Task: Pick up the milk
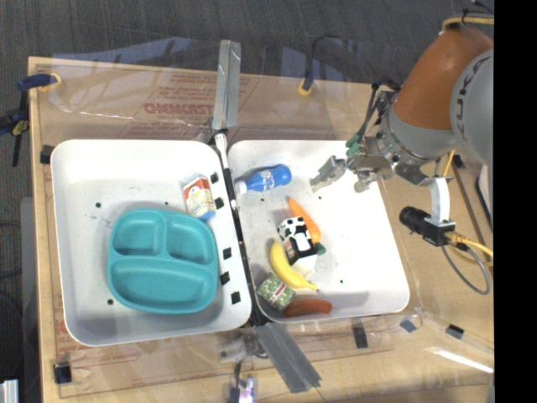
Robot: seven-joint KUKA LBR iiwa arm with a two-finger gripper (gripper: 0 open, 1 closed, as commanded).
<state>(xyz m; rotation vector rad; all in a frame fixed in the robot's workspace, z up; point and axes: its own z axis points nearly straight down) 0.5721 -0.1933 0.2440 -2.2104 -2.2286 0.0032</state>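
Observation:
The milk [298, 240] is a small white carton with black cow patches. It lies in the middle of the right bin [382, 271], between an orange carrot [305, 216] and a banana [288, 269], touching both. My gripper [344, 176] hangs over the bin's far right part, up and to the right of the milk and well apart from it. Its two fingers [324, 175] are spread open with nothing between them.
In the right bin there are also a blue bottle [264, 178] at the far left, a green box [274, 292] and a red sausage [307, 307] at the near edge. The left bin [80, 175] holds a teal divided plate [162, 260] and a red-and-white carton [198, 198].

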